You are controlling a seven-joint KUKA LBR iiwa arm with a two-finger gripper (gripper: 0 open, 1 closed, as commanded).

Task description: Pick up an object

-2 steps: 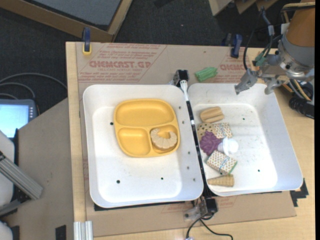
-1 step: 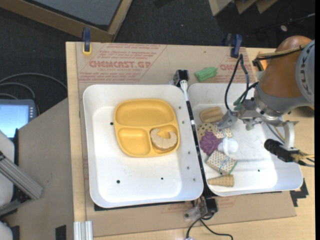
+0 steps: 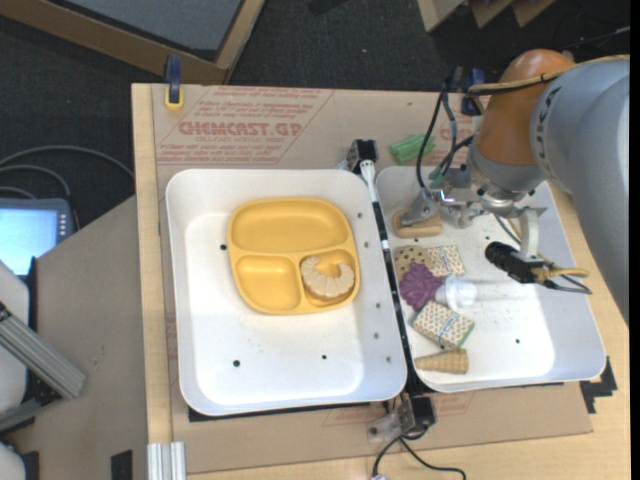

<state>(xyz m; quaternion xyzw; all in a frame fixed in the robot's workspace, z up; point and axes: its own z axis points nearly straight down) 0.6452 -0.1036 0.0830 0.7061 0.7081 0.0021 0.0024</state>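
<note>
My gripper (image 3: 435,206) hangs low over the back left part of the right bin (image 3: 560,363), under the grey arm with its orange band (image 3: 515,113). Just left of and below it lies a tan block (image 3: 420,228), very close to the gripper; I cannot tell if they touch. Further forward lie a brown waffle-like piece (image 3: 410,261), a patterned square (image 3: 445,260), a purple lump (image 3: 420,286), a white bottle (image 3: 462,293), a patterned pouch (image 3: 442,322) and a tan cone (image 3: 443,362).
The left bin (image 3: 200,348) holds a yellow divided plate (image 3: 285,230) with a pale round ring (image 3: 328,276) in its front right compartment. A green object (image 3: 408,149) lies behind the right bin. The bins' shared rim (image 3: 385,268) runs just left of the gripper.
</note>
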